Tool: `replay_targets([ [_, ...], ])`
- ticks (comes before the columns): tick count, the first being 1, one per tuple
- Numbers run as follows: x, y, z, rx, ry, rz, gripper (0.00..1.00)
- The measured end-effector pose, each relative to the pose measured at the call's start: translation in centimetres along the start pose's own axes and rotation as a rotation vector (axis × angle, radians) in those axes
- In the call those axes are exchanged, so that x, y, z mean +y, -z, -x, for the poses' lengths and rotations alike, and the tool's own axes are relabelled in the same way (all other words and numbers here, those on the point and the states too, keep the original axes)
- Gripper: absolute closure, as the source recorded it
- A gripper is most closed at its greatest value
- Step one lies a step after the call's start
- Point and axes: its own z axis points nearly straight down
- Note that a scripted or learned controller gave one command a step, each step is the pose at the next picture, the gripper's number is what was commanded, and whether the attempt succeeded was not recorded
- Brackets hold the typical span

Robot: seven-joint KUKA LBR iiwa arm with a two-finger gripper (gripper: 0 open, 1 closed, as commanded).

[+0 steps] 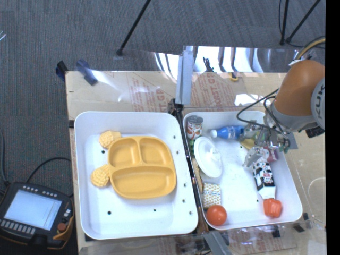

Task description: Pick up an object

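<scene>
- White plastic bins sit side by side on the worktop (133, 97); the left bin (85, 195) carries a yellow divided tray (142, 167) with two waffle-like pieces (109, 138) touching its left rim.
- We see the gripper (259, 154) low over the right bin (295, 195), at its upper right part, just above a black-and-white carton (264, 175).
- We cannot tell from this slanted view whether the fingers are parted or together, and nothing shows between them.
- We take the carton as the likeliest target: it lies flat, near the bin's right wall, with an orange piece (272, 207) just below it.
- Other candidates lie near: a blue bottle (229, 133) on its side, a can (194, 127), a white lid-like dish (208, 156), a checked packet (212, 194) and an orange-red ball (216, 215).
- To do the step well, we would centre over the carton's narrow width, straddle it across the short side, descend until the tips reach the bin floor, then close and lift straight.
- We judge the wall and bottle the main hazards; a skewed approach could nudge the carton away.
</scene>
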Motion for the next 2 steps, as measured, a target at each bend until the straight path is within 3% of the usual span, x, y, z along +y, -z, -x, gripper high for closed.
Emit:
replay_targets([
  [1, -0.8, 0.2, -5.8, -0.011, -0.036, 0.0, 0.0],
  [2, -0.4, 0.1, -8.2, -0.011, -0.097, 0.001, 0.0],
])
